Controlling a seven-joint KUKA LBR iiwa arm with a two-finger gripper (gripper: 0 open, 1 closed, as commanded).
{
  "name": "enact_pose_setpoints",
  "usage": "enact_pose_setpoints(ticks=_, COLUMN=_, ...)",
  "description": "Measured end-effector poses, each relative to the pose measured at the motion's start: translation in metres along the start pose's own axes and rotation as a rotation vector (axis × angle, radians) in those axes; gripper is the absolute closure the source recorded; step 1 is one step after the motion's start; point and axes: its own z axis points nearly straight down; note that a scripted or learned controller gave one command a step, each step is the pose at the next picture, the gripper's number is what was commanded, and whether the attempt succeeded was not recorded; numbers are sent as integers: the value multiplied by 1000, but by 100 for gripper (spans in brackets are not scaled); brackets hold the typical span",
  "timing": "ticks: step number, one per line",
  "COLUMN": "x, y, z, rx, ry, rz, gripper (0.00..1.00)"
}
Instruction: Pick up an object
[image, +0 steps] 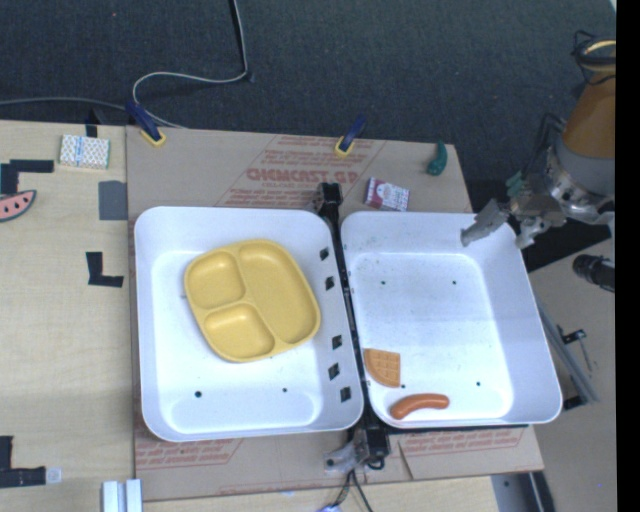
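The right bin (520, 330) holds two small objects near its front edge: an orange-brown waffle-like square (382, 366) and an orange sausage (419, 404) just in front of it. A yellow divided plate (250, 298) lies in the left bin (160, 400). My gripper (503, 230) hovers over the right bin's far right corner, well away from both small objects. It is open, and its two fingers have nothing between them.
A black hinge strip (338, 300) runs between the bins. Behind them on the cardboard lie a small red-and-white packet (385, 194), a green clip (437, 158) and two yellow-blue clamps (350, 140). A cable (190, 78) loops at the back.
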Motion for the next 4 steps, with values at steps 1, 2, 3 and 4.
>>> enact_pose_setpoints(ticks=1, x=20, y=-7, z=122, rx=2, ry=2, rz=0, gripper=0)
enact_pose_setpoints(ticks=2, x=31, y=-22, z=156, rx=-4, ry=-3, rz=1, gripper=0)
enact_pose_setpoints(ticks=3, x=63, y=-33, z=156, rx=-6, ry=-3, rz=0, gripper=0)
enact_pose_setpoints(ticks=4, x=84, y=-49, z=157, rx=-7, ry=-3, rz=1, gripper=0)
